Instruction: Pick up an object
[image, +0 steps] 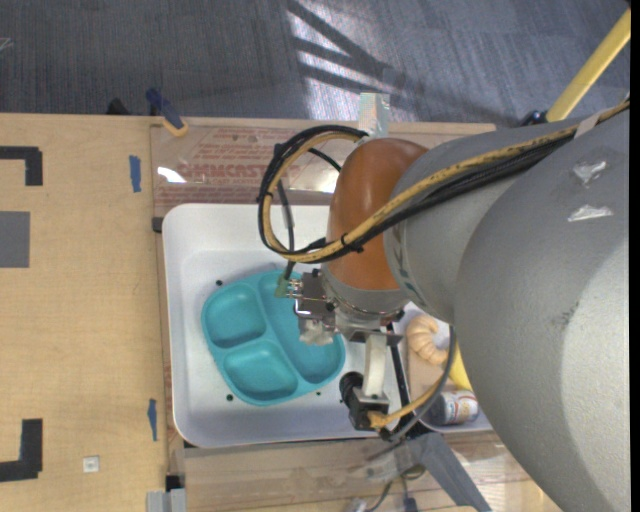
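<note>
— Cardboard-brown bench (80, 300) fills the left of the camera view, with black tape marks on it, and a white bin (185, 250) sits in the middle. What is in the bin?

— A teal divided tray (250, 345) lies on the bin floor, three compartments, flat and face up. To its right, partly hidden under the arm, is a tan croissant-shaped piece (430, 342), and below that something yellow (458, 372) beside a small white can-like item with red print (462, 407). I can't name those two for certain.

— And the arm?

— The grey arm (540, 280) comes in from the right, its orange band (370, 220) over the bin's upper middle, black and yellow cables looping round it. The gripper (318, 325) hangs at the tray's right edge, over the rightmost compartment.

— Are the jaws open or closed?

— I cannot tell; the wrist body hides them from above. Nothing visibly sits between them.

— So which step is this?

— I judge it the reach or descent onto the tray; no lift is evident, since the tray lies flat on the bin.

— What does the next move need?

— Probably a pinch on the tray's rim or a divider wall. A shallow, wide tray gives little to bite, so it could slip or tip as it rises.
</note>
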